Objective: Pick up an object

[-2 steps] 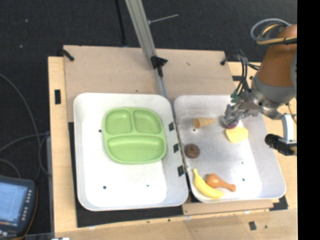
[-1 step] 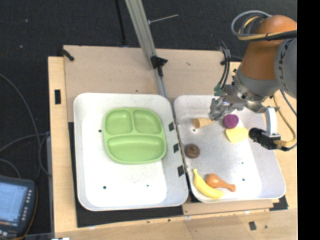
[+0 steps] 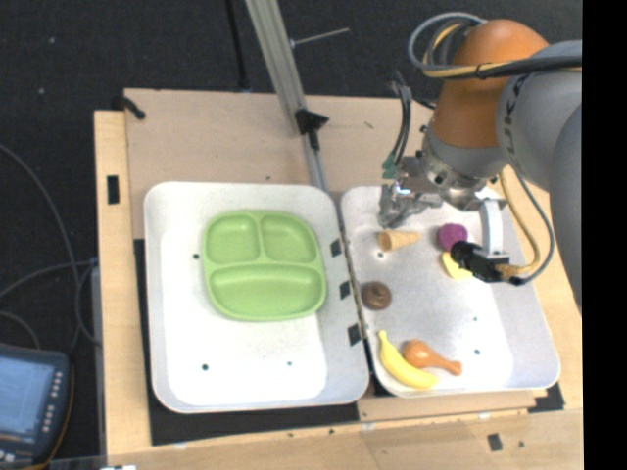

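There is one camera, fixed above the bench, and it looks down at a slant. Both white bins fit in the picture: the left bin sits near the middle and the right bin lies toward the right side. The arm comes in from the upper right and looks large, because it is closer to the lens. The dark floor shows along the top and the left.

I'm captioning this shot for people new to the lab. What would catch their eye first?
The big grey and orange arm reaching in from the right, its gripper low over the right bin beside a small cone. Then the bright green divided plate in the left bin.
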Tool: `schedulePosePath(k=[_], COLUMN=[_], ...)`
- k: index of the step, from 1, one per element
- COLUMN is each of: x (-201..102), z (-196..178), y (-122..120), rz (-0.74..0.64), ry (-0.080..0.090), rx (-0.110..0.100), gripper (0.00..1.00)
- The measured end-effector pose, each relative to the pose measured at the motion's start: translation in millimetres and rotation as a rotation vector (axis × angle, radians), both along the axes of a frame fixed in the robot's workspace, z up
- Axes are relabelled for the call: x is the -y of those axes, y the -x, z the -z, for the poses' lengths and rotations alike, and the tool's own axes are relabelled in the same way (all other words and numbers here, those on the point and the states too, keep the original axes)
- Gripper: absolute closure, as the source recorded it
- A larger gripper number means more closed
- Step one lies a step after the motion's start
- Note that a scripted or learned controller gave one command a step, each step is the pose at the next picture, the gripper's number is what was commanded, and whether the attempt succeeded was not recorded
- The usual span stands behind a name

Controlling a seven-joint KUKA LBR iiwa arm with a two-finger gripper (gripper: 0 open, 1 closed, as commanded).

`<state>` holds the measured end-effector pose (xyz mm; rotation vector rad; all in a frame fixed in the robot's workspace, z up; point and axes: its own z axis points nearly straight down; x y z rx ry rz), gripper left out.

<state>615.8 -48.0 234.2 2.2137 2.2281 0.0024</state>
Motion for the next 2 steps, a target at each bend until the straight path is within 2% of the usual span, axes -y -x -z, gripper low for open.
schedulePosePath(k=[1,2], x=[-58.7,-110.3], z=[-11.0,0.0], y=[-8.6,-11.9], rz=[-0.002,0.000], ry=[-0.001,0.000], rx=[0.001,-0.001], gripper=[1.00,1.00])
